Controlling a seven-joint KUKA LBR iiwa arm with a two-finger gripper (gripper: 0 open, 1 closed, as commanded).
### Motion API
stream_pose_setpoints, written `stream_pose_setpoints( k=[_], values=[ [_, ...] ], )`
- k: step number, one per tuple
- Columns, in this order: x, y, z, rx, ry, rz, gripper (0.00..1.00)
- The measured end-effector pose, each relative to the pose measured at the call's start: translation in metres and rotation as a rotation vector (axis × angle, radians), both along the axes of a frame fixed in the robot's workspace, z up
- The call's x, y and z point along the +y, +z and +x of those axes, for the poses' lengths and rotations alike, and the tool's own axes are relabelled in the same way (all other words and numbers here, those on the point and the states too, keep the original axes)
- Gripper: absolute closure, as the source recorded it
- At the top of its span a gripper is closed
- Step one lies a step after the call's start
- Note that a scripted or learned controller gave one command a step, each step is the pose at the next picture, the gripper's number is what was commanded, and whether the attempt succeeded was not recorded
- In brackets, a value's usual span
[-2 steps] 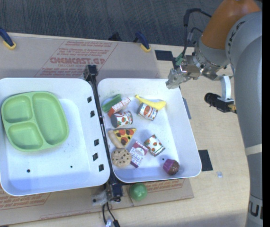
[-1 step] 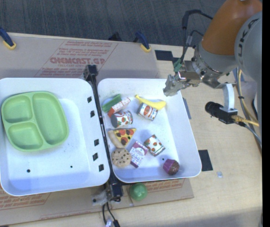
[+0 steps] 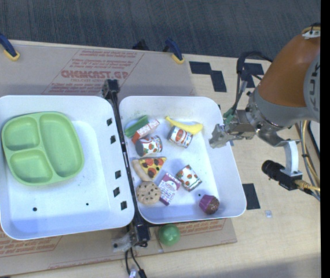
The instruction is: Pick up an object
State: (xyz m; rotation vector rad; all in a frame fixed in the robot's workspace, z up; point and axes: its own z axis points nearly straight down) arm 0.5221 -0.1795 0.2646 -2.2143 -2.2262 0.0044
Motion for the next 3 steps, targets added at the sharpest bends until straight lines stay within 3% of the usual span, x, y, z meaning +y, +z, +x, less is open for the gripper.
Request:
stream_pose_setpoints(
  k=[1,2,3],
  values=[
    [-0.018,-0.045,0.07,0.0,0.003,0.0,1.0],
    [-0.03,-0.01,0.127,-0.005,0.002,0.0,1.0],
    [-0.002,-0.042,0.134,0.0,0.002,0.001,1.0]
  ],
)
